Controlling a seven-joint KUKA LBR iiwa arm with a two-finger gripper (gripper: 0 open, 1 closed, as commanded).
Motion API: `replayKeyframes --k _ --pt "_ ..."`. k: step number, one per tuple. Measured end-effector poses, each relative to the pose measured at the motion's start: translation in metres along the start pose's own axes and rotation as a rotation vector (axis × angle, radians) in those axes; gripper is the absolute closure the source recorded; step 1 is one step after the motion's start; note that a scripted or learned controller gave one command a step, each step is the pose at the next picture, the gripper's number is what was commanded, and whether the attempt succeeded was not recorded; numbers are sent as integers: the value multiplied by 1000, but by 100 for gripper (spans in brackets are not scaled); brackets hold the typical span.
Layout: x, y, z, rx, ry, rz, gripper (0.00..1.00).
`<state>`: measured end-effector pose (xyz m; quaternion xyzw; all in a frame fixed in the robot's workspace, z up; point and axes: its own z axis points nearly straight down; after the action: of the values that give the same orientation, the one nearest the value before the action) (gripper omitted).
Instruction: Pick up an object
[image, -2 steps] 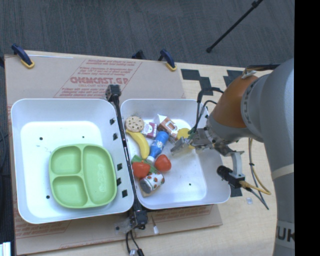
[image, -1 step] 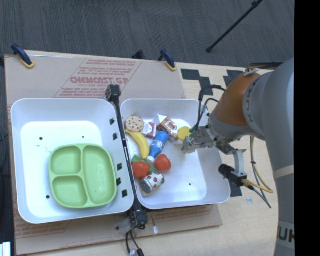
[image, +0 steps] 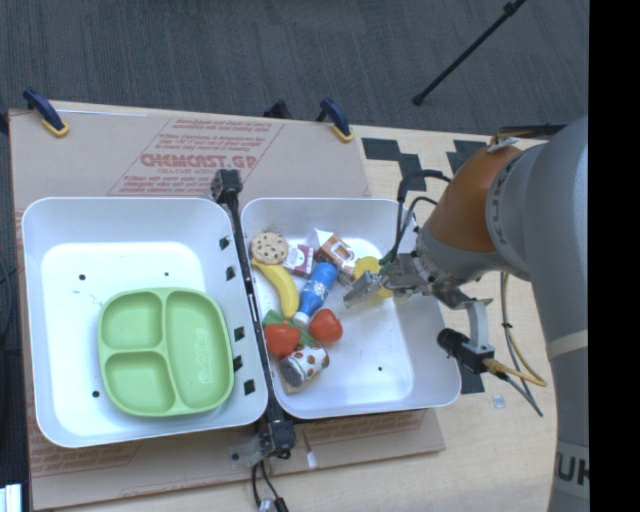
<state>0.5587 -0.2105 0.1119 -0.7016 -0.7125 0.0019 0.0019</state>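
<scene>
Clutter is being approached in the right bin (image: 425, 385), where the gripper (image: 362, 290) is being held low over the toy food, just beside a small yellow piece (image: 367, 267). Its metal fingers (image: 355, 293) are being kept slightly apart, and nothing is being carried between them. A blue bottle (image: 317, 285) is lying just left of the fingertips, with a banana (image: 279, 287) further left along the bin's wall, a cookie (image: 268, 247) at the top of the pile, and a red tomato (image: 326, 326) and a small jar (image: 304, 364) nearer the front. A green divided tray (image: 166, 350) is sitting in the left bin (image: 40, 225), well apart from the work.

For a good grasp, one item is best being singled out: the blue bottle seems the likeliest, since it is lying nearest. The fingers should be widened before being lowered, so that the bottle is straddled across its narrow width. Neighbouring pieces are crowded close, so a nudge could shift the target; a slow descent is being called for.
</scene>
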Motion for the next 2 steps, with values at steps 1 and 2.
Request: replayKeyframes --k 1,2 --pt "0 0 -10 0 1 -2 100" --pt "0 0 -10 0 1 -2 0"
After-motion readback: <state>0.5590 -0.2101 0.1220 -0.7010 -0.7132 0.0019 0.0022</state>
